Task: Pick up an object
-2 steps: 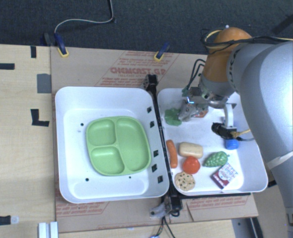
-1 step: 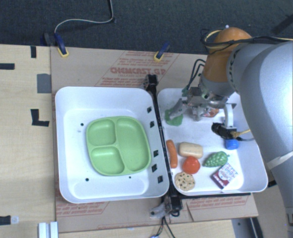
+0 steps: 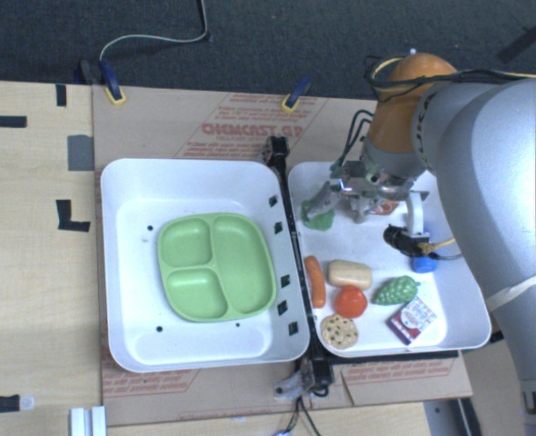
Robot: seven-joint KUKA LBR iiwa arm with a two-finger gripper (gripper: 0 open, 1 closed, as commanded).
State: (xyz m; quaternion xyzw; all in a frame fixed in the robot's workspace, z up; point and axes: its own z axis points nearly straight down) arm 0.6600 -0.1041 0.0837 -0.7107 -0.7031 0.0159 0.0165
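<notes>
While the grey arm with its orange band (image 3: 397, 121) reached in from the right, its two-finger gripper (image 3: 341, 203) hung low over the far left part of the right-hand shallow white bin (image 3: 463, 312). A small green object (image 3: 318, 216) lay right at the finger that pointed left, touching it or just beside it; the view was too cluttered to say which. Whether the jaws were spread or closed could not be told, and nothing was plainly seen between them.

No object had been lifted, as far as the view showed. Near the front of that bin lay the likely candidates: an orange carrot-shaped toy (image 3: 316, 282) against the left wall, a pale tan bread-roll-shaped piece (image 3: 350, 273) just right of it, a red tomato-like ball (image 3: 351, 302) below the roll, a round speckled cookie (image 3: 340, 331) nearest the front, a bumpy green cluster (image 3: 396, 290) and a small red and white packet (image 3: 411, 319) further right. A blue piece (image 3: 423, 263) sat close beside the arm's black fitting.

The left-hand white bin (image 3: 127, 243) held a green plastic plate with three compartments (image 3: 217, 267), well apart from the gripper.

By this reading the task stood at the approach: closing on something, probably the green object, and raising it clear were both left to do.
</notes>
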